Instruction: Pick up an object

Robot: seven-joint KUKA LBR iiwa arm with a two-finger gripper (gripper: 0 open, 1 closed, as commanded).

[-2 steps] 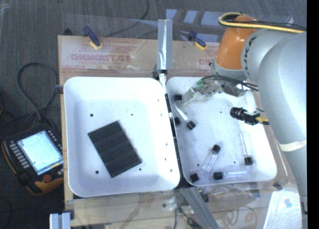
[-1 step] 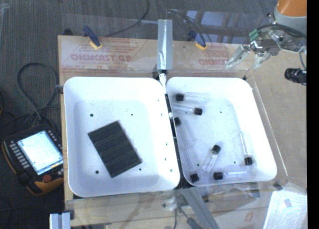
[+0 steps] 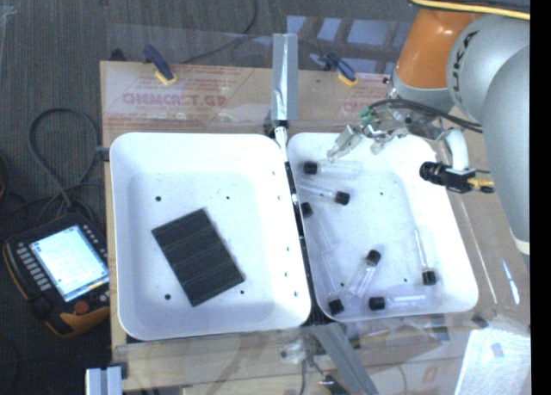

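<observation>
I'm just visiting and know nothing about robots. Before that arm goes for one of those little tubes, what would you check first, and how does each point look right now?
1. Gripper over the right bin, holding nothing: ok.
2. Fingers apart, ready to close: ok.
3. Black-capped vials lying in that bin: ok.
4. Nearest vial apart from its neighbours: ok.
5. Clear vial bodies easy to see against white: not ok, they are faint.
6. Dark ribbed pad lies in the left bin, off the path: ok.

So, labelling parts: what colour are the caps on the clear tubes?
Black, as on this tube cap, clearest in the camera view.
</observation>
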